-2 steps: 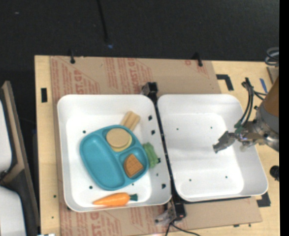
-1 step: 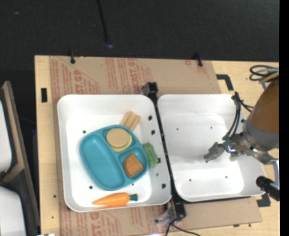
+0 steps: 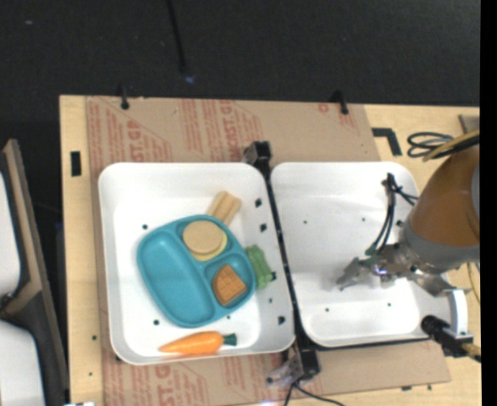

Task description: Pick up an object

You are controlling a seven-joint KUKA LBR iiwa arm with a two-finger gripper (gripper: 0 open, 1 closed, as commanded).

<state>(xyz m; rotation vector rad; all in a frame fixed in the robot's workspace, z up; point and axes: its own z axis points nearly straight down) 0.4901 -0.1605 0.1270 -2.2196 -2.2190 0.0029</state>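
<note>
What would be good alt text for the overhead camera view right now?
A grey robot arm reaches from the right, its gripper low over the right white bin. The left white bin holds a blue divided tray carrying a round cracker and a toast piece, with a toy carrot beside it.

Robot lab bench [image 3: 214,125], twin bins [image 3: 117,227]

Blue tray [image 3: 177,282], orange carrot [image 3: 196,342], tan disc [image 3: 205,238], perhaps green scrap [image 3: 259,266].

I see two white bins [image 3: 117,227] side by side on my cardboard-covered table [image 3: 172,129], a black cable [image 3: 176,28] trailing behind.
</note>
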